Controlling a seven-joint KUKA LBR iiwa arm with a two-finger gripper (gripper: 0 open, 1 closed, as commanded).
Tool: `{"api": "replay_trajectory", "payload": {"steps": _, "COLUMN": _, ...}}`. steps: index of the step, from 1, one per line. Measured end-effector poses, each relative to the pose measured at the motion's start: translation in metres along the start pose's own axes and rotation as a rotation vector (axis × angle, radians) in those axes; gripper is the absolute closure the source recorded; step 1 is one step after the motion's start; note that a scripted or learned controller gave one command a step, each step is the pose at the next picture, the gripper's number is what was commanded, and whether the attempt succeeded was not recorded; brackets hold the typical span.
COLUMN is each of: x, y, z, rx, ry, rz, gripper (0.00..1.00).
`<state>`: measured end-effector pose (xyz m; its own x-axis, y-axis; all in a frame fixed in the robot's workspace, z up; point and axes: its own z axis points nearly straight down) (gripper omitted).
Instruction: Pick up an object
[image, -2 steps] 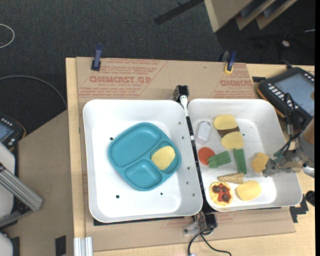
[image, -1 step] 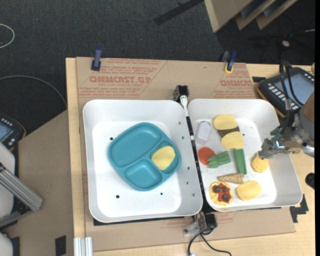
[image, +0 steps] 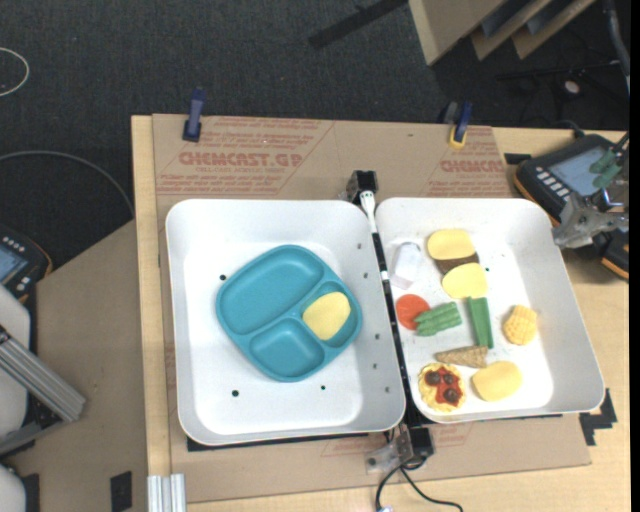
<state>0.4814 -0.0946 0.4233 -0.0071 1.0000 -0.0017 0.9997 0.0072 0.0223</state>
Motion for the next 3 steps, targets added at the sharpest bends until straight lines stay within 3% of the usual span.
{"api": "replay_trajectory", "payload": {"steps": 1, "x": 0.016, "y": -0.006, "z": 0.111, "rx": 0.034, "ry": 0.004, "rz": 0.007, "gripper": 1.00}}
{"api": "replay_trajectory", "payload": {"steps": 2, "x": 0.042, "y": 0.001, "z": -0.066, "rx": 0.000, "ry": 0.001, "rz": 0.002, "gripper": 1.00}}
{"api": "replay_trajectory", "payload": {"steps": 3, "x": -0.004, "y": -0.004, "z": 0.035, "rx": 0.031, "ry": 0.002, "rz": 0.013, "gripper": 1.00}}
